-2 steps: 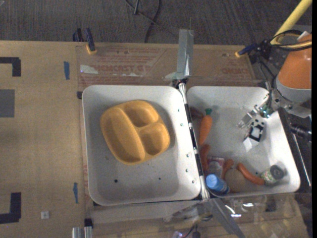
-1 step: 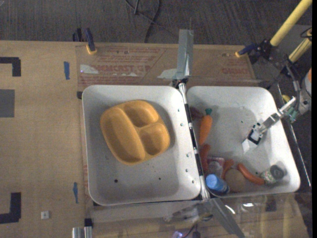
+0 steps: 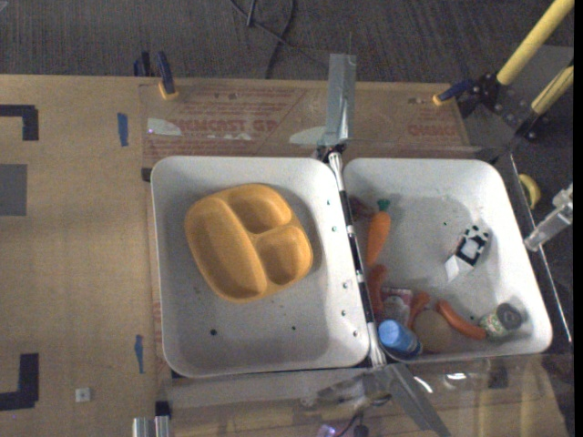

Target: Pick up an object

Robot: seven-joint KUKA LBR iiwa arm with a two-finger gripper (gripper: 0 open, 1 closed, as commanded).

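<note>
The right bin [image 3: 428,176] holds several small objects. An orange toy carrot [image 3: 378,235] with a green top lies along its left wall. A white and black block [image 3: 470,247] rests near the middle right. In the front left corner stands a blue-capped bottle [image 3: 397,337], next to a brown rounded lump [image 3: 437,335]. An orange-red curved piece [image 3: 460,321] lies in front, touching a green and grey round item [image 3: 503,319]. A second orange piece [image 3: 375,285] and a pinkish packet [image 3: 397,297] sit by the left wall.
The left bin [image 3: 182,326] carries a yellow-orange three-part plate [image 3: 248,241]. A divider ridge [image 3: 351,262] separates the bins. A pale grey bar [image 3: 551,226] pokes in over the right bin's right rim. Yellow poles [image 3: 539,33] and clamps stand at the back right.
</note>
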